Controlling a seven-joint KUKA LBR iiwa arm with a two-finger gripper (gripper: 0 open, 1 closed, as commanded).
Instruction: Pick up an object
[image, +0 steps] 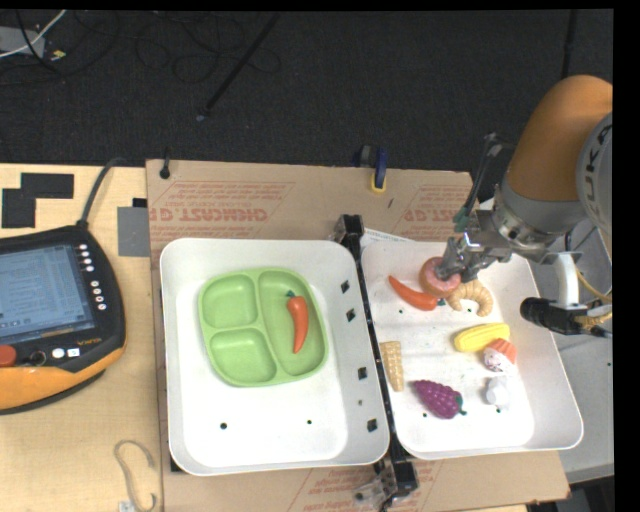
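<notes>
Hovering gripper over pink donut, right bin.
Claw state: can't tell; croissant just beside.

Grey arm reaching in from the right, orange band above the wrist, wrist angled downward. Gripper lowered, pointing down and leftward; finger spread hard to tell.
</notes>
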